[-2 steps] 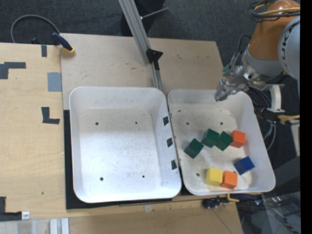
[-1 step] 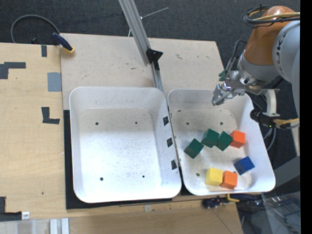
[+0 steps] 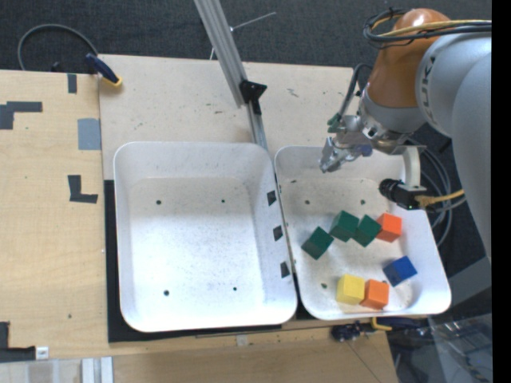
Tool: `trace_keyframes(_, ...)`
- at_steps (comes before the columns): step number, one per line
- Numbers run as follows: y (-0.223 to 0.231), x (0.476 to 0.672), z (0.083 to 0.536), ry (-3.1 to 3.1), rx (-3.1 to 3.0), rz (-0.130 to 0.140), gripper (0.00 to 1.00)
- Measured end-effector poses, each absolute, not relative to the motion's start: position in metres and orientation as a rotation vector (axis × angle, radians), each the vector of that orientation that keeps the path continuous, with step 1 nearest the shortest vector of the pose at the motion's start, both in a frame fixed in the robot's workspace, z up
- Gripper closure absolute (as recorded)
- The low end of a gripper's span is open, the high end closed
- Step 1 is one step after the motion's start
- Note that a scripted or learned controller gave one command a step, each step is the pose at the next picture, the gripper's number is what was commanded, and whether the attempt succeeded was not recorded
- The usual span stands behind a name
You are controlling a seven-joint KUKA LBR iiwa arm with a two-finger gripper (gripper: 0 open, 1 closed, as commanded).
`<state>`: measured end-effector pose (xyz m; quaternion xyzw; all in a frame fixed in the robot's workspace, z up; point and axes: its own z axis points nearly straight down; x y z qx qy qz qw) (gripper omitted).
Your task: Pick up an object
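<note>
Gripper (image 3: pixel 333 159) hangs over the far end of the right bin (image 3: pixel 307 162), nothing visibly between its fingers; from here, too small and blurred to tell their spread. Blocks sit well nearer in that bin: three green blocks (image 3: pixel 345 225) clustered mid-bin, orange block (image 3: pixel 390 227) beside them, blue block (image 3: pixel 399 270), yellow block (image 3: pixel 350 289) touching another orange one (image 3: pixel 375 294) at the near rim.
</note>
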<state>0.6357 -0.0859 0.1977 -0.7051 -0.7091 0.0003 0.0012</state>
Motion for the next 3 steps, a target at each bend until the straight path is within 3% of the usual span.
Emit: trace_keyframes(3, 0.087, 0.653, 0.226, -2.229, -2.212, -0.004, 1.00)
